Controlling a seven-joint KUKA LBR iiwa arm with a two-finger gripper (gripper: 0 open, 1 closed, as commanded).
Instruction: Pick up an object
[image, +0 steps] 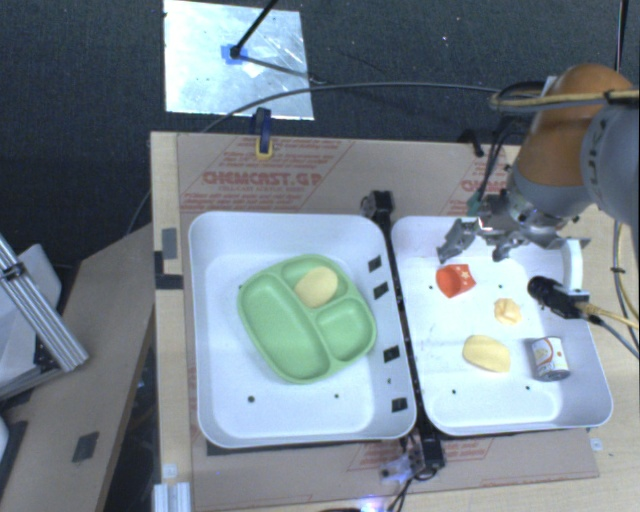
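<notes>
Here, above the far part of the right bin (575, 400), hangs the pincer (478, 243), with its two fingers (453, 243) spread apart and nothing between them. Reaches in from the right on the grey arm (610, 150), with the orange band (560, 130) just above the wrist.

Just near of the pincer, on the white floor of the same bin, lies a small red block (455, 281), close under the left finger; cannot tell whether touched or not. To the right of the block and a little nearer, a small pale yellow piece (508, 311). Nearer still, a bigger yellow lump (486, 353), and just beside it on the right, a small tin can (548, 358), lying on its side. All four well apart from the bin walls, except the can, which sits near the right wall.

In the left bin (215, 300), a green divided plate (290, 340), set at a slant, and in its far small compartment a yellowish round thing (317, 286). Under both bins, on the desk, a brown board (300, 170) with red print. At the far edge of this board, a blue and yellow clamp (262, 132).
</notes>
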